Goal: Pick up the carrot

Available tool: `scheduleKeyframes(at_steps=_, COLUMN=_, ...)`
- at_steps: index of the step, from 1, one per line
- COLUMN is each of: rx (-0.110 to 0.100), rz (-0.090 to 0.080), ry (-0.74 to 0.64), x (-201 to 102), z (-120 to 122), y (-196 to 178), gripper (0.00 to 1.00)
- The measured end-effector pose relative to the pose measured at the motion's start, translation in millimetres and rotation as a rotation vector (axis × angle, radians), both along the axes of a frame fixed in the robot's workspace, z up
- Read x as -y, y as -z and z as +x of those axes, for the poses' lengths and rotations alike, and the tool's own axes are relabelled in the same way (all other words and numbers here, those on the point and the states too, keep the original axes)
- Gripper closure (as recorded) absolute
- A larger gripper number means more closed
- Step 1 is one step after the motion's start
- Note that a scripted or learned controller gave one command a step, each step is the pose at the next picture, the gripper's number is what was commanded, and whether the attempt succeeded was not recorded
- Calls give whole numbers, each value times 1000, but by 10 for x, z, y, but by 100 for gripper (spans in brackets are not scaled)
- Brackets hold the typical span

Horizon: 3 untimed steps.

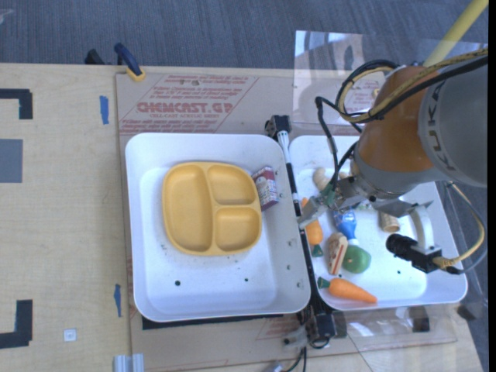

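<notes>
**Hidden and cut off**

The grey arm with its orange band (403, 142) runs out of the picture at the right edge and covers much of the right shallow white bin (434, 285) — its upper middle most of all. The two-finger gripper (341, 194) sits under the wrist (fingers too obscured to read). Print on the small dark-red can (266, 187) is too small to make out.

Bright even overhead light; soft shadows; glare on white bins (147, 231); arm (434, 130) slightly blurred.
</notes>
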State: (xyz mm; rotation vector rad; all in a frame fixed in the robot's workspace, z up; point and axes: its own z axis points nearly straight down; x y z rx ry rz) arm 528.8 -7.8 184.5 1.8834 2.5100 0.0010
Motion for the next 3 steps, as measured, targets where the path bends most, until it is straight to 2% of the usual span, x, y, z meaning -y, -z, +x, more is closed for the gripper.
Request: scheduleKeyframes(at_steps=3, rx=0, rz=0, ry=0, x=0, z=0, y=0, gripper=0)
